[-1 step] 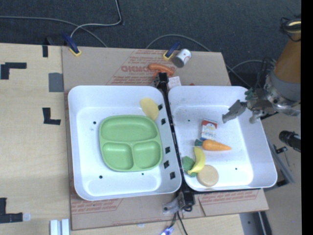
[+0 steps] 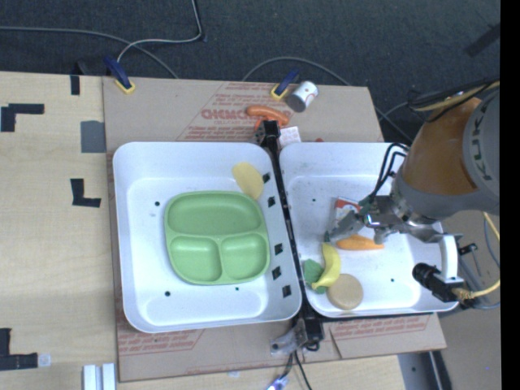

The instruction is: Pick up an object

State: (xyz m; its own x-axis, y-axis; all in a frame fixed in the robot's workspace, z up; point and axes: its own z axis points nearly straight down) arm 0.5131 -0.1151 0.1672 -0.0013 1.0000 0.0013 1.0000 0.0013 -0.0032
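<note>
**Mia:** Where is the pincer (image 2: 348, 222)?

**Ben:** It is low inside the right bin (image 2: 406, 157), near the middle. The grey arm (image 2: 443, 165) with the orange band comes in from the right side.

**Mia:** Is it open or closed?

**Ben:** I cannot tell. It is too dark and small there.

**Mia:** What is close to it?

**Ben:** An orange carrot (image 2: 360, 244) lies just below the pincer, close to its tips. I cannot say if they touch.

**Mia:** What else is in the right bin?

**Ben:** A yellow banana (image 2: 328, 268) lies below and left of the carrot. A green thing (image 2: 312, 270) sits just beside the banana, by the bin's left wall. A tan round thing (image 2: 344, 291) sits at the bin's front edge, touching the banana.

**Mia:** And the other bin?

**Ben:** The left bin (image 2: 134, 218) holds a green plate (image 2: 216, 236) with three parts, and a yellow lemon (image 2: 248, 179) lies at the back, near the right bin
</note>
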